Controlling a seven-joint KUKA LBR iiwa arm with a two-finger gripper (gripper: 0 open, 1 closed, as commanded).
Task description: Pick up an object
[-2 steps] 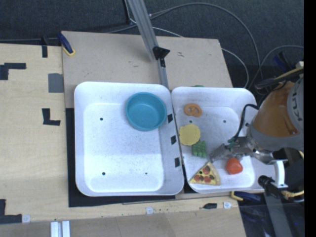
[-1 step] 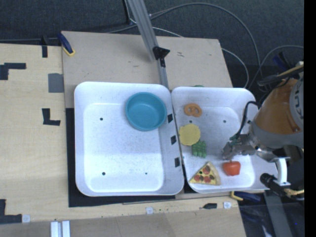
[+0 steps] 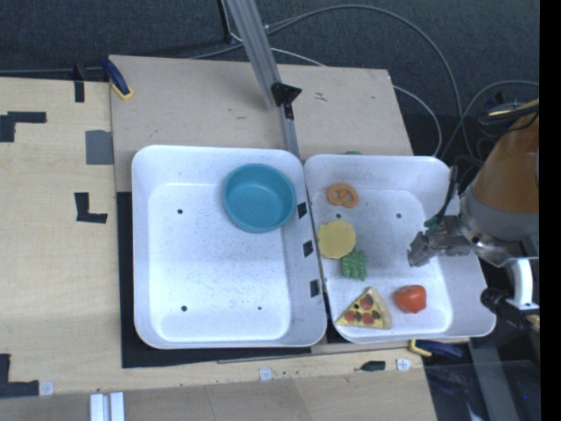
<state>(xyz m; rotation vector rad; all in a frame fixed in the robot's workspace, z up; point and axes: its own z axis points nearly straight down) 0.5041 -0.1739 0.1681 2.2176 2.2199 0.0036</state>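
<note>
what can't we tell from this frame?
- Camera view: gripper in the right bin is small and dark, finger state unreadable.
- Green object at that bin's far rim: hidden behind the rim.
- Arm: cut off at the right.

Two shallow bins, left bin (image 3: 166,261) and right bin (image 3: 438,182), white speckled plastic with a soft sheen; blue bowl (image 3: 259,197) smooth plastic, slightly glossy. Toy foods moulded plastic or rubber by look: tomato (image 3: 410,299) shiny red, pizza slice (image 3: 365,310) and green piece (image 3: 353,265) bumpy, yellow disc (image 3: 337,238) matt, orange pretzel shape (image 3: 342,195) matt. Bench top (image 3: 53,235) pale matt wood grain, board (image 3: 193,95) under bins flat tan and dull, slanted bar (image 3: 254,33) brushed grey metal, gripper (image 3: 422,251) dull dark metal, arm shell (image 3: 517,178) smooth orange.
</note>
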